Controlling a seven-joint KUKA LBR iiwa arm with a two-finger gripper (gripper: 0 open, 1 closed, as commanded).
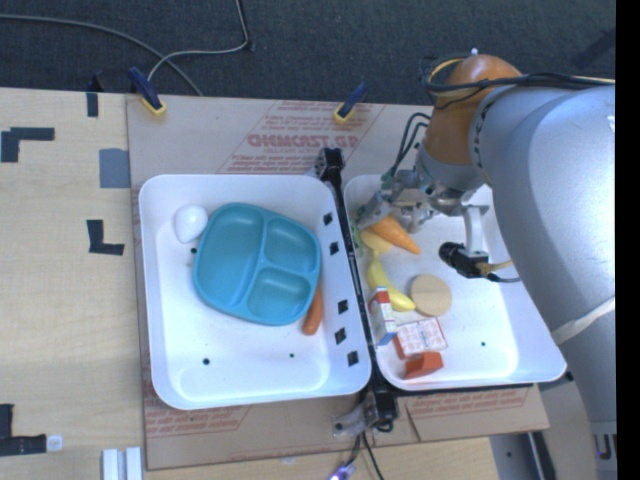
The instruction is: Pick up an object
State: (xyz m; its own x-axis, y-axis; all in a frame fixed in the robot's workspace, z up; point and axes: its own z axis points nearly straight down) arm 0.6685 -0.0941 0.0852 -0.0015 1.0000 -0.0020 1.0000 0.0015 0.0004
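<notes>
The tool (400,200) hung low over the far-left corner of the right-hand bin (500,353), and its working end was too cluttered with cabling and fittings to tell whether it was spread or pressed together; nothing could be seen pinched in it. Directly beneath and a little toward the viewer from it lay an orange carrot-shaped piece (392,236), its long axis running slantwise, thick end toward the bin's left wall and tip pointing away to the right and nearer the viewer. This looked the closest candidate, so a grasp would likely need the tool set across that slant. Further toward the viewer lay a yellow banana-like piece (390,290), a tan disc (431,294) and a red-and-white carton (419,339). Well left of the tool, in the other bin (250,380), sat a blue divided plate (257,263).
</notes>
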